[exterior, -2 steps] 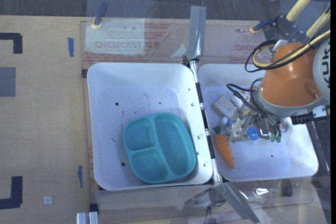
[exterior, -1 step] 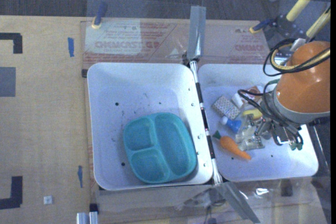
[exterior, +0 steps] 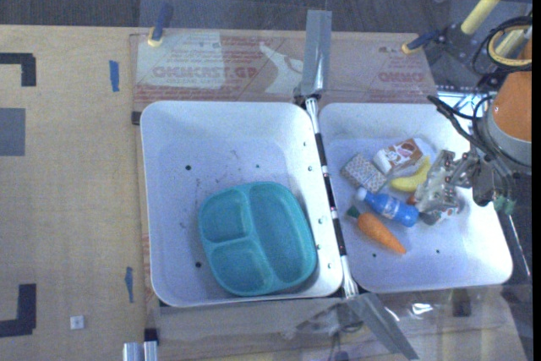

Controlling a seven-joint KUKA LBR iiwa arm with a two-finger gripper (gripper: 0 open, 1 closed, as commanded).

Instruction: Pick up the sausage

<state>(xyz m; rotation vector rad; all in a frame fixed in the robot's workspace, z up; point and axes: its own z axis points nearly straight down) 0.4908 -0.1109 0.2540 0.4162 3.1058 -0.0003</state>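
Observation:
My gripper (exterior: 439,192) is low in the right bin (exterior: 473,262), at the right end of a cluster of toy food. A small reddish-brown piece (exterior: 413,199) peeks out between the blue bottle (exterior: 390,208) and the gripper; it may be the sausage, but most of it is hidden. The yellow banana (exterior: 411,178) lies just left of the gripper. Whether anything sits in the gripper is hidden by its own body.
Also in the right bin are an orange carrot (exterior: 381,233), a checkered packet (exterior: 363,172) and a white and red box (exterior: 400,155). A teal divided plate (exterior: 256,237) lies in the left bin (exterior: 169,148). A metal divider (exterior: 325,182) separates the bins.

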